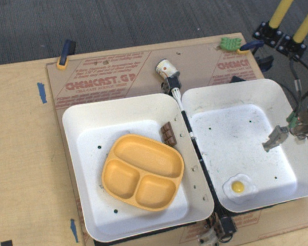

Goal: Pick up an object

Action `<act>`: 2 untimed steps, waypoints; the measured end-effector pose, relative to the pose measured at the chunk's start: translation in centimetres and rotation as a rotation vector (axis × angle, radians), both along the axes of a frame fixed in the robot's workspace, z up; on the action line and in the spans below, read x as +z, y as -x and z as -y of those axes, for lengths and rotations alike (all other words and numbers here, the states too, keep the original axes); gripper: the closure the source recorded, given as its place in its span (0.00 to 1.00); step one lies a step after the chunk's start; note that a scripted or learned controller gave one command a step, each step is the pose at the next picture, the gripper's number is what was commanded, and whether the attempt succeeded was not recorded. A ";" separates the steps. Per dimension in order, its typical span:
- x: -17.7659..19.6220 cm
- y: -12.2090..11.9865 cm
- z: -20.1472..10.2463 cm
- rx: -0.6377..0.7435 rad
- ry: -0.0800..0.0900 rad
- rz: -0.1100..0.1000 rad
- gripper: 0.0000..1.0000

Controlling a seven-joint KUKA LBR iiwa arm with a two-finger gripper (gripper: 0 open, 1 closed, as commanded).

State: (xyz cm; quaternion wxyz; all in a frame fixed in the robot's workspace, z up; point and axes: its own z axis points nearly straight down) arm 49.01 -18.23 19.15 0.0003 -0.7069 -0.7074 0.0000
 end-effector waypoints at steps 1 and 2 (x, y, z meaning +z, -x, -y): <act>-9.0 0.5 3.2 0.409 0.005 0.014 0.00; -7.4 0.0 4.0 0.401 0.032 0.033 1.00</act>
